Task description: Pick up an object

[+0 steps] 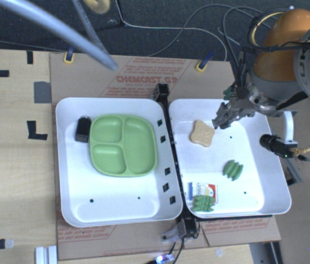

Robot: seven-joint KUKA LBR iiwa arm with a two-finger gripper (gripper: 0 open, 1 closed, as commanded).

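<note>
Broadly, the desk (pixel 12 164) is seen as a pale wooden surface with a cardboard sheet (pixel 144 73) laid on it, and two shallow white bins are set side by side on that sheet, touching along a dark central seam.

The left bin (pixel 75 205) is taken up mostly by a green divided plate (pixel 123 146), which lies flat toward the bin's upper middle; its three compartments are seen bare. A small black block (pixel 83 129) is found just beside the plate's left edge, resting on the bin floor.

The right bin (pixel 265 191) is occupied by smaller things, well apart from one another. A tan, bread-like piece (pixel 202 133) lies in the upper left part of the bin. A small green ridged object (pixel 232 170) is placed near the middle right. A white and red packet (pixel 204 190) sits near the lower left corner, with a green leafy object (pixel 203 203) touching its lower edge.

The grey arm with its orange band (pixel 284 37) is seen reaching in from the right. The end effector (pixel 222 121) is positioned over the upper part of the right bin, just beside the right edge of the tan piece. Nothing is seen between its fingers, and whether they are spread or closed cannot be told.
</note>
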